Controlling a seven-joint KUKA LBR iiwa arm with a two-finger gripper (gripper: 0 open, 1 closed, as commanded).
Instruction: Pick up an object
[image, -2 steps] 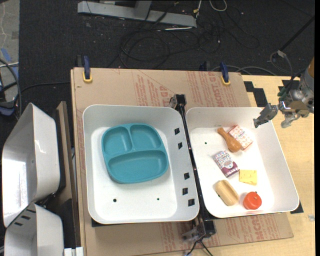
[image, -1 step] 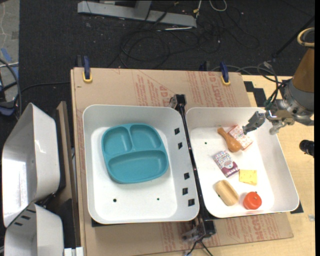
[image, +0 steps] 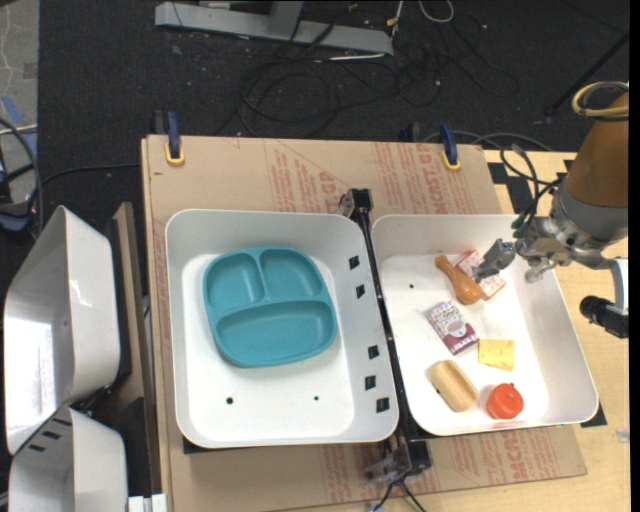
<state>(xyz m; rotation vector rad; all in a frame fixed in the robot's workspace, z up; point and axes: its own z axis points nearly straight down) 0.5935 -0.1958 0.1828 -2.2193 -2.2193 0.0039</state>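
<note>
Cardboard-topped bench on dark floor, two white bins side by side. Lower right of frame, in the right bin: orange ball, tan roll, yellow block, purple packet, loosely spread, likely for separate grasps. Centre left: left bin bearing a teal divided plate. Upper right: gripper low over an orange-brown toy and carton, near the far wall; finger state impossible to tell. Open floor toward the bin's middle.

Bright, even overhead light; soft shadows, sharp focus, little glare
</note>
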